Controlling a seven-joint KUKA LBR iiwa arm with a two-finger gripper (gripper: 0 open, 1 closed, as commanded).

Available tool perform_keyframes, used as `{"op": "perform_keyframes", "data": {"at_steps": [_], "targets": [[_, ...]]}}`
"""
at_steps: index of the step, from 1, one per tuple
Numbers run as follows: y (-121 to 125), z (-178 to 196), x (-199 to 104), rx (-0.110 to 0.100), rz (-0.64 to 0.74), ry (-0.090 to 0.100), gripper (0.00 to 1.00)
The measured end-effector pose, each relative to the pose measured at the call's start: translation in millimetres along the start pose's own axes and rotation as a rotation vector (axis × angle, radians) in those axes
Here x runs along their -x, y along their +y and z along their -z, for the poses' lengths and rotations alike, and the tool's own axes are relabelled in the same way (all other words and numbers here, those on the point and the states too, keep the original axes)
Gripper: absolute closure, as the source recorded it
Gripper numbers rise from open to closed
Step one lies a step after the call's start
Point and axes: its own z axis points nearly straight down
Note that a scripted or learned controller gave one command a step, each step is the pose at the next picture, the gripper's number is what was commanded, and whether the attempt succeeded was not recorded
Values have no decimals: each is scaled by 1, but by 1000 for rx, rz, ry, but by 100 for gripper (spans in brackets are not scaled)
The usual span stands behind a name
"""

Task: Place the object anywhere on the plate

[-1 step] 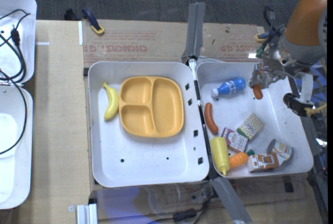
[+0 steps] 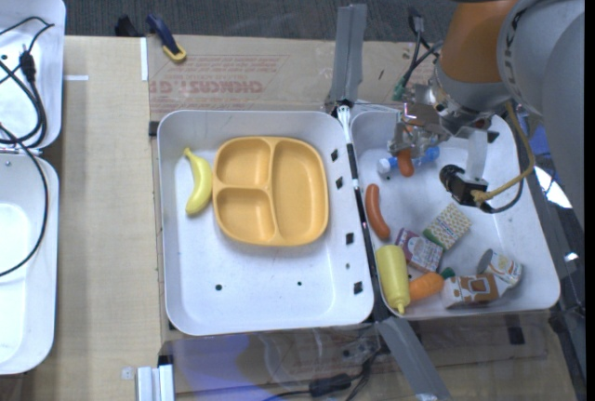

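The yellow three-compartment plate (image 2: 271, 189) lies in the left bin (image 2: 177, 232) with nothing on it. My gripper (image 2: 408, 148) is lowered into the back left corner of the right bin (image 2: 535, 232). It hangs right over a small orange object (image 2: 406, 167), with a small white piece (image 2: 386, 168) beside that. The gripper body hides whether it touches the orange object. A blue item (image 2: 429, 153) shows just to the gripper's right.
A yellow banana (image 2: 197, 182) lies left of the plate. The right bin also holds a red sausage (image 2: 376, 210), a yellow mustard bottle (image 2: 392, 275), a carrot (image 2: 426, 286), small cartons (image 2: 468, 289) and packets (image 2: 449, 225). A black cable (image 2: 465, 185) loops from the wrist.
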Motion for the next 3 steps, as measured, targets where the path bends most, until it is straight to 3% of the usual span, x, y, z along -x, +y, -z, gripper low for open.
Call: {"op": "perform_keyframes", "data": {"at_steps": [1, 2, 3], "targets": [[-19, 0, -51, -1, -52, -1, 100], [-33, 0, -134, 1, -45, -1, 100], [-33, 0, -134, 1, -45, -1, 0]]}}
